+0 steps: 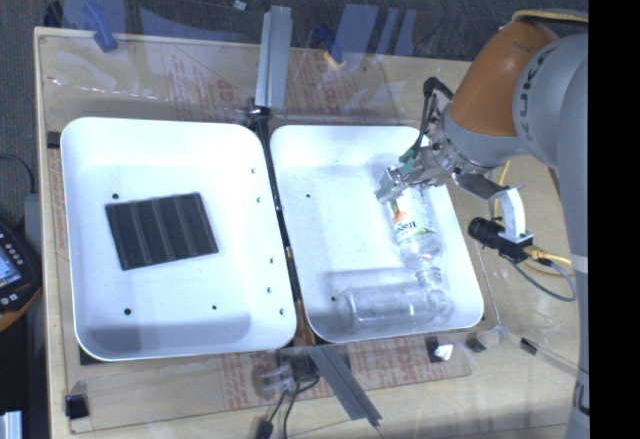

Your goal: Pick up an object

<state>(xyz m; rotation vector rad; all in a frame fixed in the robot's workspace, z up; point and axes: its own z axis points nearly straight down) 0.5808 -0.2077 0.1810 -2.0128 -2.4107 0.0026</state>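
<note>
Camera view: a slanted look down on a wooden bench bearing two shallow white bins side by side.
Left bin: white, with rounded corners; a dark ribbed mat lies flat near its middle, turned slightly askew to the bin's walls.
Right bin: white, touching or just beside the left bin along their shared middle edge; it holds two clear plastic bottles.
Bottle: clear, with a label band, lying along the right edge of the right bin, its length running from the far side toward the near side.
Second bottle: clear and wider, lying on its side along the near edge of the right bin, close to the near right corner; the first bottle's near end comes just beside it.
Arm: grey with an orange band, reaching in from the right over the right edge of the right bin.
Gripper: low over the far end of the labelled bottle, at or just above it; whether it touches the bottle is unclear.
Gripper state: cannot be told, since the tips blur into the bottle's top.
Bench edges: a metal bar stands at the far edge between the bins; another bracket lies at the near edge.
</note>
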